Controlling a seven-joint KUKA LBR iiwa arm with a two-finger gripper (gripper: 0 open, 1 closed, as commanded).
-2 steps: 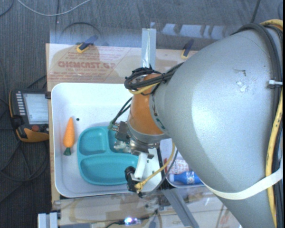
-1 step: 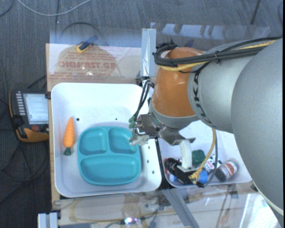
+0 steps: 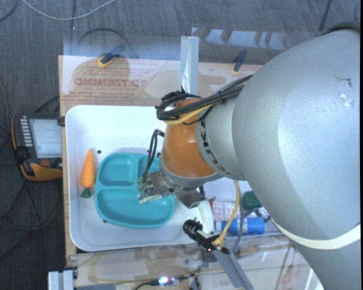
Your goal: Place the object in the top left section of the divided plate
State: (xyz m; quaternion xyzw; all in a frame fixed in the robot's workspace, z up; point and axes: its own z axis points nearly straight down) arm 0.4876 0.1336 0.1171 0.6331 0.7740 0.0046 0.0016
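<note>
Grey arm housing [image 3: 296, 144], the nearest body to the camera, occupies the right half of the camera view and hides most of the right bin; an orange band [image 3: 178, 147] sits below it, above the wrist. From that band the wrist descends to the pincer [image 3: 150, 192], which hangs over the divided plate [image 3: 118, 213], roughly above the ridge between the plate's upper compartments and its large lower one. Whether the pincer is spread or closed cannot be determined, and no object is visible in it. The teal plate rests in the left bin [image 3: 78, 125], lower centre. The likely task object, a carrot [image 3: 88, 169], lies on the bin floor just beside the plate's left rim, outside every compartment. From the pincer, the carrot lies to the view's left, across the top left section of the plate. Its long axis runs nearly up and down the view, orange tip toward the top, green stub toward the bottom. A grasp would therefore call for closing across the short width, left to right in the view. Farther off, loose items [image 3: 233, 213] lie in the right bin, and the surface [image 3: 109, 80] extends behind both bins.
</note>
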